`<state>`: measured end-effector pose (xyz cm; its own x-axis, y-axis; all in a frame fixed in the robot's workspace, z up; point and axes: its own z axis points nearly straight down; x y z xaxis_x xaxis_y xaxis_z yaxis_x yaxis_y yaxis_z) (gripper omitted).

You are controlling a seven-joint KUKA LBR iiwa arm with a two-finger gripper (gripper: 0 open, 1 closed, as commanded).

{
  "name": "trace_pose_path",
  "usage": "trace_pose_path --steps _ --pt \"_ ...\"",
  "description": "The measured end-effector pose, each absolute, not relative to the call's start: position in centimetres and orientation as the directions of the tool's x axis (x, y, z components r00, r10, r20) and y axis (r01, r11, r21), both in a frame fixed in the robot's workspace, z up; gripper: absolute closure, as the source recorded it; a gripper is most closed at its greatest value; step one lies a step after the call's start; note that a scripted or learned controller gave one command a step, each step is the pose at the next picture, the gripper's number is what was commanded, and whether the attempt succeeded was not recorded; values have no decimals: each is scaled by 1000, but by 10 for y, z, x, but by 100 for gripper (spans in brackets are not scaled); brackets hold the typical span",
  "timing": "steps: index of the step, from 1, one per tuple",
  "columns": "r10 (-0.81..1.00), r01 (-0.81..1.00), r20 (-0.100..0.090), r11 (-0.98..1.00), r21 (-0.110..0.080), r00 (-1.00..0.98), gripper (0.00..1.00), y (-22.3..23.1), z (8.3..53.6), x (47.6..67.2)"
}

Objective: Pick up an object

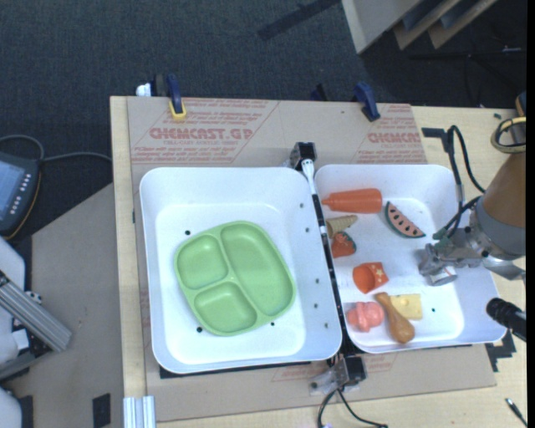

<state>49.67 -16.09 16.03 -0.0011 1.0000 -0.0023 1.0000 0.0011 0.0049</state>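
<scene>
Dark blue-grey carpet (125, 50) covers the floor around the table (251, 125), whose top is a sheet of brown board printed with red lettering (held at its far edge by blue clamps (365, 99)). At far right stands pale wooden furniture (410, 21). At left sit a dark screened device (15, 188) and an aluminium rail (33, 313).
</scene>
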Motion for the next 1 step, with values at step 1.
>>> trace_pose_path --steps 1 --pt "1000 1000 -3 3 8 -3 100 -151 214 502"
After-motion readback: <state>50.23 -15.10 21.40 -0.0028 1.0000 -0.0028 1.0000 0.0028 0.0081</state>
